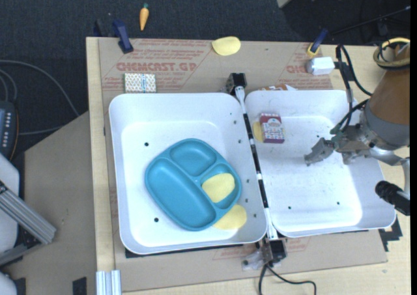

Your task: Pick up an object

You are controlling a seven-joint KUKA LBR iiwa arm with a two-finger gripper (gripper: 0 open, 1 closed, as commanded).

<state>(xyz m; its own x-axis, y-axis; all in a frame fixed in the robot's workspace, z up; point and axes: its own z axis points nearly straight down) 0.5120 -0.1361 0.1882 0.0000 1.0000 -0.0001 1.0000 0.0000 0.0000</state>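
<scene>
A small red and white box (272, 127) lies in the right bin (339, 212) near its far left corner, with a yellow piece (258, 132) against its left side. My gripper (318, 152) hangs over the middle of the right bin, to the right of the box and apart from it, with nothing seen in it. In the left bin (130, 124) a blue divided plate (182, 183) holds a yellow lump (219, 187). Another yellow lump (230, 218) rests at the plate's near edge.
On the bench behind the bins lie a yellow oval (226, 45), a small patterned packet (140, 82) and a white block (321, 66). Blue clamps (122, 36) grip the bench's far edge. A black hinge piece (236, 82) sits between the bins.
</scene>
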